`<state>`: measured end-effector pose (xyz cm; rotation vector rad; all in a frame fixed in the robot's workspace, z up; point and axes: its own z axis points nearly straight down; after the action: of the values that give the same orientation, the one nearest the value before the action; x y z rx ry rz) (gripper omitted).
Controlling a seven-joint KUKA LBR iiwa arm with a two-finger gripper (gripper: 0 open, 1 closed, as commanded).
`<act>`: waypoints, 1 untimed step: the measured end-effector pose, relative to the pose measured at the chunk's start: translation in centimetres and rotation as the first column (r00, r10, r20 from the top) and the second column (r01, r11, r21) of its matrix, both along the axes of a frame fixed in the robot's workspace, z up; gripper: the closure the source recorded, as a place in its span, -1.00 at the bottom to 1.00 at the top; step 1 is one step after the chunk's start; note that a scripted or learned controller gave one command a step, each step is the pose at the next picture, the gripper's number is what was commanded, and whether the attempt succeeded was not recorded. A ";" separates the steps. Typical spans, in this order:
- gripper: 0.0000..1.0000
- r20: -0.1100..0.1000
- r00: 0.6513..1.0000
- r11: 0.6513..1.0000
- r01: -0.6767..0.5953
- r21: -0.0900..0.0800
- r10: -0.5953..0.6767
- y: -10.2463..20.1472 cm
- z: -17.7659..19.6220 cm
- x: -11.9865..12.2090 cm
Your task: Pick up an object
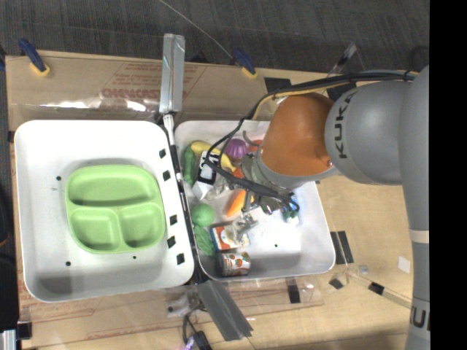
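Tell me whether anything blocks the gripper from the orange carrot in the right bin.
Nothing visible lies between them: the gripper hangs just right of the orange carrot. But the right bin is crowded: a purple toy above, a small carton below.

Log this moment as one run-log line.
arm: over right bin | gripper: low among items, grasp unclear | green tray: in left bin

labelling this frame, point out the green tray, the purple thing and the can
green tray (113, 188): camera view, its large upper compartment
purple thing (236, 149): camera view, its rounded top
can (234, 264): camera view, its side label
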<state>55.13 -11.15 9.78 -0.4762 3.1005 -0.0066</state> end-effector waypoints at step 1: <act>1.00 0.003 1.000 1.000 -0.009 0.000 0.009 0.2 1.1 0.1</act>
<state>55.28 -10.93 10.85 -0.4896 3.0958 -0.0074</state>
